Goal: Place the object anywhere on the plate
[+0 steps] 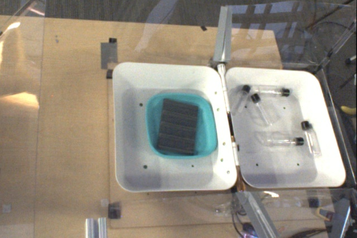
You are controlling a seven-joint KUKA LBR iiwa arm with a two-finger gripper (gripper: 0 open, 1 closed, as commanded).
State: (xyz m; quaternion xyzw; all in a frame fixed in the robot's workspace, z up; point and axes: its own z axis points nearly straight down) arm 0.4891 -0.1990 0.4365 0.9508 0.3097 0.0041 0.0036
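1. The teal plate (181, 126) sits in the middle of the left bin (128, 164), and a dark ribbed block (178, 126) lies flat on it, inside the rim.
2. The right bin (329, 170) holds several clear tubes with black caps: one along its far edge (266, 90), one slanting below it (261, 107), one by the right wall (310, 136) and one near the middle (284, 142).
3. I cannot tell the state of the end effector from this view.
4. If the block is the object, the placing looks done and nothing more is called for.
5. If a tube is meant, the task stands at its start: the next move calls for a reach into the right bin, a grasp across a tube's slim, slippery body, then a carry over the wall between the bins to the plate.
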